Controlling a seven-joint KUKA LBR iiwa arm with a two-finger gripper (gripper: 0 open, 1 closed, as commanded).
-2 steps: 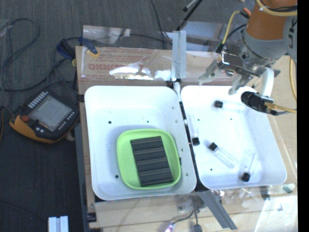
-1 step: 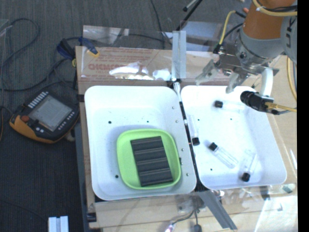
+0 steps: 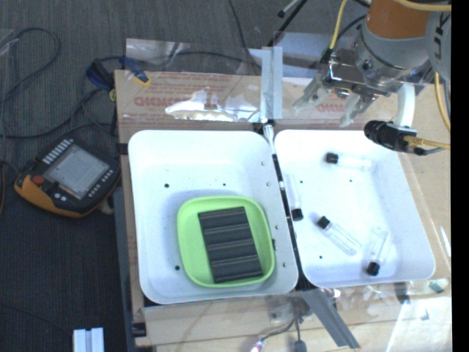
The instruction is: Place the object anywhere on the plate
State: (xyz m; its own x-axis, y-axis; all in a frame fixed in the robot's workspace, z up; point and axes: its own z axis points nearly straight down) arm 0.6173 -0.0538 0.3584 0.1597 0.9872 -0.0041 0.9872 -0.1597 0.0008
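Block (image 3: 230, 243), dark grey and ribbed, lies on the green plate (image 3: 189, 233) in the left bin (image 3: 146, 167), at about six o'clock of that bin. Right bin (image 3: 410, 218) holds clear vials (image 3: 337, 233) with black caps, scattered from twelve to five o'clock. Gripper (image 3: 331, 107) hangs above the right bin's far edge, jaws spread wide with nothing between them.

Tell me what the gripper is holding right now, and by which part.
Nothing. The gripper hangs open above the right bin's far edge, with no object between its fingers.
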